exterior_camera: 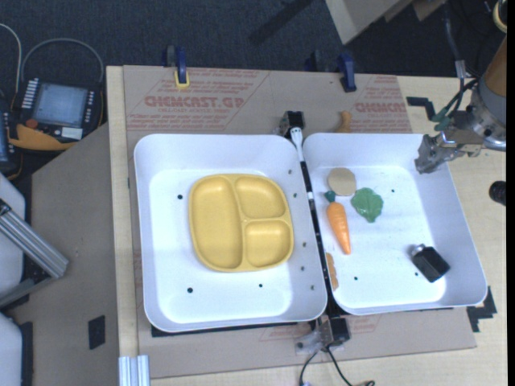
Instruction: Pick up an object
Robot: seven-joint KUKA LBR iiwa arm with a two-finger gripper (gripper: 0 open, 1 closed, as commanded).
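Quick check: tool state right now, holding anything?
Tool: open or shut cannot be told; nothing is seen in it, and it hangs over the right bin's upper right edge, apart from the objects.

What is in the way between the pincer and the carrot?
Nothing visible. The pincer hangs over the right bin's far right corner, and the carrot lies near its left side. The broccoli sits just beside that path, touching neither.

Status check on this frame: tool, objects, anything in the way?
Tool over right bin's upper right rim, carrying nothing. Carrot, broccoli, tan disc, black block all lying in bin. Nothing blocking.
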